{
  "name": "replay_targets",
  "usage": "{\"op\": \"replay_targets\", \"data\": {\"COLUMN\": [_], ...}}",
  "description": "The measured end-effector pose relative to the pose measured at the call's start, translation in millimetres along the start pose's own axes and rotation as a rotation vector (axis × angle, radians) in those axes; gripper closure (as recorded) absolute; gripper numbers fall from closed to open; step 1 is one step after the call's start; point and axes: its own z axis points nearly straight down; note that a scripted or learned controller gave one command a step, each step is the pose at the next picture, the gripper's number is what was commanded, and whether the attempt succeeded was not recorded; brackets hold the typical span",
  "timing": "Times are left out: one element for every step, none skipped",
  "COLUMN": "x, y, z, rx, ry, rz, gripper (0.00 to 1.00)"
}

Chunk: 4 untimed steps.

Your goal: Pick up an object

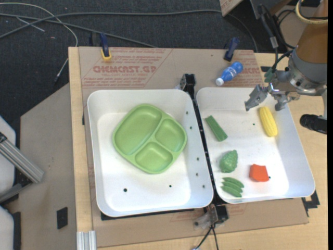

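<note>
Camera view — tool (pixel 268 99) open, empty, above corn cob (pixel 268 121).

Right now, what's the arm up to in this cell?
The gripper hangs over the far end of the right bin, fingers spread and holding nothing, just above the yellow corn. No pick has happened yet. Also in that bin: a green bean stick, a broccoli piece, a pea pod and an orange-red block. The left bin holds a green divided plate. A blue bottle lies on the cardboard beyond the bins.
</note>
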Motion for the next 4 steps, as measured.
{"op": "replay_targets", "data": {"x": [1, -8, -7, -8], "y": [7, 5, 4, 6], "z": [57, 115, 169, 153], "rx": [0.001, 0.007, 0.007, -0.002], "ry": [0.000, 0.001, 0.002, 0.000], "rz": [0.001, 0.002, 0.000, 0.001], "gripper": [0.00, 0.00, 0.00, 1.00]}}
